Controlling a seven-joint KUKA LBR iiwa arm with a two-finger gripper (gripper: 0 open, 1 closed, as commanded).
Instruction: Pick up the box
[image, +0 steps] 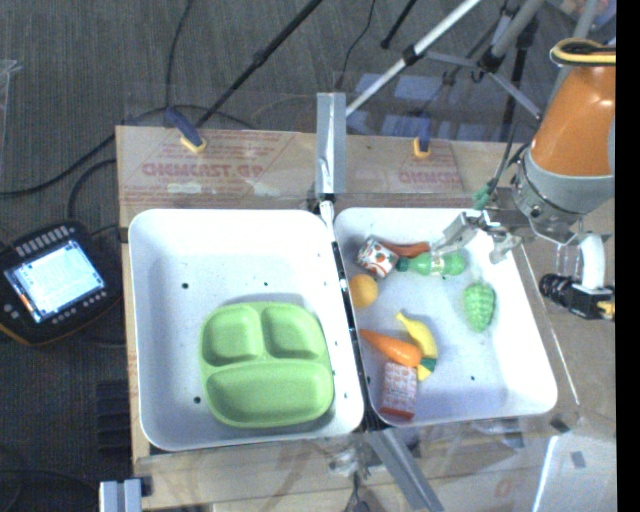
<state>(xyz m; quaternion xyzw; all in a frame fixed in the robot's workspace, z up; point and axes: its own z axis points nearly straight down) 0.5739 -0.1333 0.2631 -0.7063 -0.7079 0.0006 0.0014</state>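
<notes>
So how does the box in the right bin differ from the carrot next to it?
The box is flat, rectangular and red and white with a printed face; the carrot is tapered, rounded and plain orange. The box lies at the bin's near edge by the divider, running away from the camera, while the carrot lies just beyond it, slanted across the bin. Both rest in the right bin, apart from the gripper.

box (398, 389) hemmed by bin wall (357, 350), carrot (392, 348), banana (420, 336), open floor to its right
</notes>
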